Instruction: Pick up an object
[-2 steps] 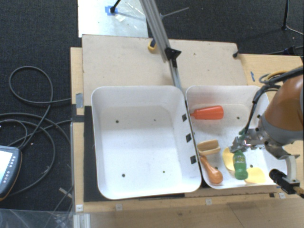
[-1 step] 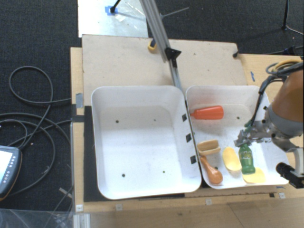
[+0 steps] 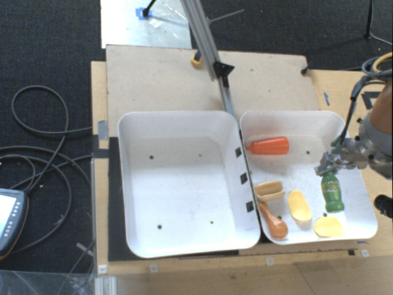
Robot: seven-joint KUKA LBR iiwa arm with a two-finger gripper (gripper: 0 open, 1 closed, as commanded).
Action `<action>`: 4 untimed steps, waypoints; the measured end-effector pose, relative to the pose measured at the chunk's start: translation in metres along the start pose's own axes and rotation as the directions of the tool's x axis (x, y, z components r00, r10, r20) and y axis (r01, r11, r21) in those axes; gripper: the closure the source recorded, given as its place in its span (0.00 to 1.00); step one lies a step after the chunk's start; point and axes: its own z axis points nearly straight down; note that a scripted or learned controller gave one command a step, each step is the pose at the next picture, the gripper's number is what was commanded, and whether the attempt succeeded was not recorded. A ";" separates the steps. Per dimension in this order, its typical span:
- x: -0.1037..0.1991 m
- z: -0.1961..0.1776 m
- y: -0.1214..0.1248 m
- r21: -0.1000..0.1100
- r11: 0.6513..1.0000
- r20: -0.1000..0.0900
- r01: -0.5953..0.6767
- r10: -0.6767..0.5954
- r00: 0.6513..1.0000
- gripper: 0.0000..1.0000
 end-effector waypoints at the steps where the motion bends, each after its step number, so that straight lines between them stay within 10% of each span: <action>1: 0.048 0.014 0.026 0.006 1.000 -0.004 0.004 -0.004 1.000 1.00; 4: 0.204 0.021 0.101 0.007 1.000 -0.004 0.004 -0.004 1.000 1.00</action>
